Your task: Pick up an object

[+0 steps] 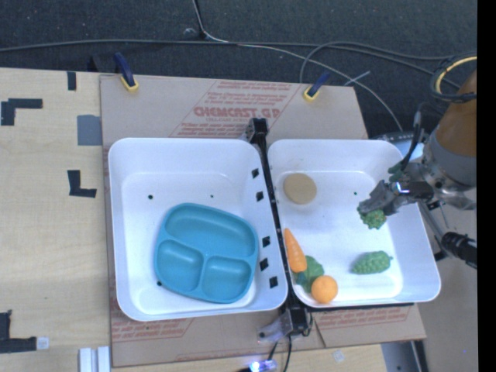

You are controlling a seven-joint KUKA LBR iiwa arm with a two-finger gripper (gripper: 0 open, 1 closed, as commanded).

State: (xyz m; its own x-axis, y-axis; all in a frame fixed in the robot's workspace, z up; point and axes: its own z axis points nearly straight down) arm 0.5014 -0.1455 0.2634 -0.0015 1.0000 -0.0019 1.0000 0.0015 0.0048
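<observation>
**Green piece at the gripper, lift not yet confirmed**

While the left bin (124,161) carries just a blue divided tray (206,253), lying flat toward its front, the right bin (341,149) has all the pickable things. Going across it from the divider: a tan round disc (299,188) sits near the back; below it an orange carrot (294,252) lies against a green leafy piece (311,268), with an orange ball (325,288) just in front of them at the near wall. Further right a bumpy green object (372,263) rests alone on the bin floor.

At the right wall the gripper (380,205) reaches in from the arm (453,142), and a small green vegetable (374,219) sits right at its tip. The fingers look drawn in around that piece, apparently pinching it, though the view is coarse and the contact is hard to make out exactly.

As a judgement, the grasp seems made and the piece looks slightly raised near the wall; what is left is a clear lift away from the bin.
</observation>
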